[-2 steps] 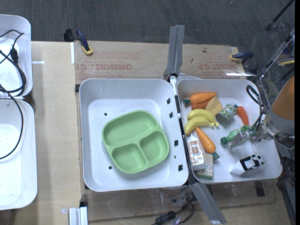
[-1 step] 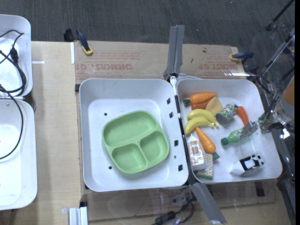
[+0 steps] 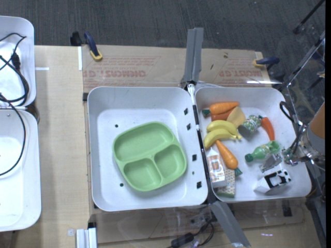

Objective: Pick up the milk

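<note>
The gripper hangs just above the milk in the right bin.

Green tray, yellow bananas, orange carrots, black-and-white cow-patterned milk carton.

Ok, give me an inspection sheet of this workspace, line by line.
Surface: wooden bench bearing left bin and right bin.
Job's things: milk carton, black-and-white, in the right bin's near right corner.
Clutter: green tray in left bin; bananas, carrots, green bottle, snack box in right bin.
Grippers: gripper just above the milk, not holding it.
Cables: black cables at far left.
Surroundings: dark carpet; clamps on the bench edge.
</note>
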`<state>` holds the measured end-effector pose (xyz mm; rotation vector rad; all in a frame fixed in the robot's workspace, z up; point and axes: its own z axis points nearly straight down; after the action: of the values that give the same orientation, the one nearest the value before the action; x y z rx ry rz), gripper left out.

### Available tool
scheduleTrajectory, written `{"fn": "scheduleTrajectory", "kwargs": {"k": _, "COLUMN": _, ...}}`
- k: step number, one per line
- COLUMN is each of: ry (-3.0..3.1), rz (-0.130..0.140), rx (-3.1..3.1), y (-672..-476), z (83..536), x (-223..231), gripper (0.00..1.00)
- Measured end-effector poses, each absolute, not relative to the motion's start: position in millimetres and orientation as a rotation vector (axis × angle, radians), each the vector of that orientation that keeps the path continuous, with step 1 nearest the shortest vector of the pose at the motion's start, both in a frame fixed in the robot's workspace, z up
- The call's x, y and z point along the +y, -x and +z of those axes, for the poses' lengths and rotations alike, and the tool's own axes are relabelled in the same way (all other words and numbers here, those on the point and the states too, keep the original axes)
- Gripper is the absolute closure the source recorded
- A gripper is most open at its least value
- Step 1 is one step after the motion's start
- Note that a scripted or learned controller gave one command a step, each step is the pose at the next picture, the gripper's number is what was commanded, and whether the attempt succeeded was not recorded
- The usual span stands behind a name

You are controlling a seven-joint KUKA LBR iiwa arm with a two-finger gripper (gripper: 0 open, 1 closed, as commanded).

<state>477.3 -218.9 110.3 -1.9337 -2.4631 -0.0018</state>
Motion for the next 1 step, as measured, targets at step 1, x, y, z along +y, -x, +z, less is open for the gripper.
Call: {"fn": "scheduleTrajectory", "kwargs": {"k": 1, "ry": 1.947, "rz": 0.002, "rx": -2.459, "y": -476.9, "z": 89.2, "x": -207.9, "gripper": 0.0}}
